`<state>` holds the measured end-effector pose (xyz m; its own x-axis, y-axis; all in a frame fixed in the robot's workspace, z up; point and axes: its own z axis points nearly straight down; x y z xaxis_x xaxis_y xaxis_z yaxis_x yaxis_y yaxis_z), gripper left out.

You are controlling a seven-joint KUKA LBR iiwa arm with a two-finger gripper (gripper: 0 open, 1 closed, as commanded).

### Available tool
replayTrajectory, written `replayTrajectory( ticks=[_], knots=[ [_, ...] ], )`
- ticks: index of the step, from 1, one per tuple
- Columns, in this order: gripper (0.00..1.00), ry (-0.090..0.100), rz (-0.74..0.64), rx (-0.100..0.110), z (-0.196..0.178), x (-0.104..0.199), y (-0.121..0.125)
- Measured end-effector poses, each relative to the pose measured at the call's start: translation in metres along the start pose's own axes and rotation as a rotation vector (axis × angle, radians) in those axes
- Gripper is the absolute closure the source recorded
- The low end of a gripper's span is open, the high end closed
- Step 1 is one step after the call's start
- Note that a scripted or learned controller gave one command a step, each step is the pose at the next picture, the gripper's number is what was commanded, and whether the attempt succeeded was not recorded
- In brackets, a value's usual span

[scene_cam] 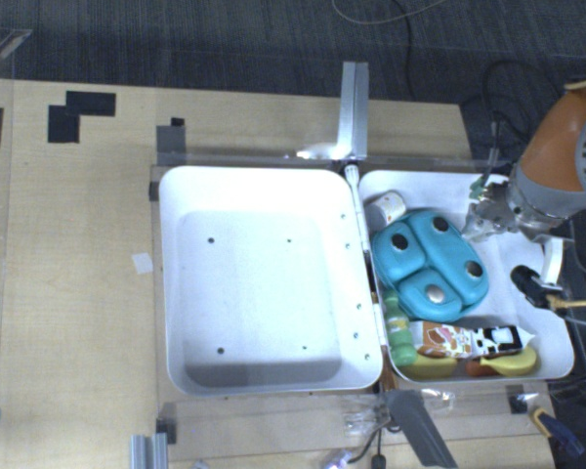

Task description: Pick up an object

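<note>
Overhead, grey arm [566, 154] with orange band reaching in from the right, jaws over the right bin [565, 360] near its upper right part; open or shut, cannot tell. Crowded into that bin's left side: teal lumpy toy [432, 264] with grey studs, small white cup [386, 206] just above it, printed packet [466, 340] and yellow piece [513, 363] along the near wall, green item [398, 332] beside the divider. Left bin [259, 277] alongside on the bench [68, 291].

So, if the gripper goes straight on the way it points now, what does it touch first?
The gripper seems to point down and slightly left into the right bin. Most likely it meets the blue toy at its upper right edge, or the bare bin floor just beside it; depth is unclear from this one view.
</note>
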<state>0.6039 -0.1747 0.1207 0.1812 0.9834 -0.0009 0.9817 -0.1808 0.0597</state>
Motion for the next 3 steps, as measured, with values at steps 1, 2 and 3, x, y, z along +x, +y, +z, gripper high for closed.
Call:
replayTrajectory(
  ticks=[1, 2, 3],
  knots=[
    [1.0, -0.008, 0.3, 0.054, -0.107, -0.016, -0.037],
    [1.0, -0.02, 0.674, 0.056, -0.117, -0.032, -0.05],
    [1.0, -0.021, 0.765, 0.054, -0.151, -0.04, -0.082]
  ],
)
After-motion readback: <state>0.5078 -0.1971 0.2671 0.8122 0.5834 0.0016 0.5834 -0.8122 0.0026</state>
